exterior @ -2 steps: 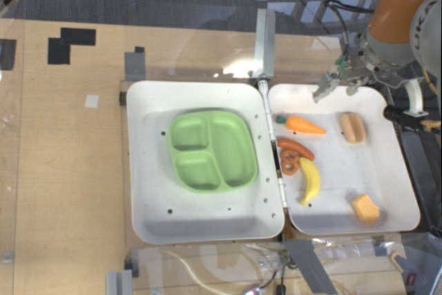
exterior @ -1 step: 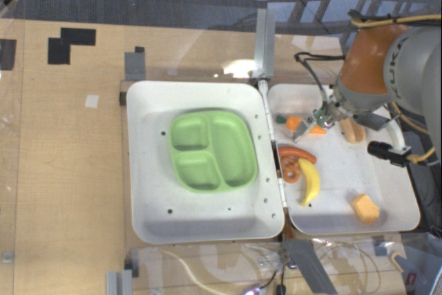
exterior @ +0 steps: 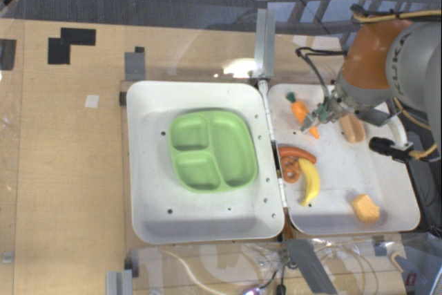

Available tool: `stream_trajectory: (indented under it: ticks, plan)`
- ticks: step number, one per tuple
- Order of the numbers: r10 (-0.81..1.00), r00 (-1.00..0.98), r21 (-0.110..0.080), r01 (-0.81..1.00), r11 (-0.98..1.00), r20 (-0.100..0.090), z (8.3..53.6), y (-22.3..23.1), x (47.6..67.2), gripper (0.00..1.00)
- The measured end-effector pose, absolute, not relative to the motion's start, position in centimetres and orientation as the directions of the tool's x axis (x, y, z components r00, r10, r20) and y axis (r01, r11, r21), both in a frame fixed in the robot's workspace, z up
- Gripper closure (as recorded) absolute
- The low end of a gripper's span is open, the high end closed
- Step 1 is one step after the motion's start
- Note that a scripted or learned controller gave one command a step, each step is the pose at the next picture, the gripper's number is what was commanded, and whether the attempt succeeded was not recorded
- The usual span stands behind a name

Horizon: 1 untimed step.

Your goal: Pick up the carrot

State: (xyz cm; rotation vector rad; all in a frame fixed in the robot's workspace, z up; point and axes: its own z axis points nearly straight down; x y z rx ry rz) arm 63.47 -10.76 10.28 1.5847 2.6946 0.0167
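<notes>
Right bin (exterior: 394,211): fingers (exterior: 322,114) w/ tips just beside carrot (exterior: 301,112).

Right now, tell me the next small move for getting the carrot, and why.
Probably a short shift toward the left bin and down: the gripper sits at the carrot's lower right end in the right bin, not centred over it. The carrot lies flat, with nothing touching it.

The arm (exterior: 404,72) reaches in from the right, its claw (exterior: 322,114) pointing down and leftward
</notes>
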Motion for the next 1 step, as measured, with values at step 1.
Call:
stream_trajectory:
  ticks: [1]
  plan:
    - [0.858,-0.513,0.008,0.858,0.513,-0.006,19.0,-10.85,67.08,1.0]
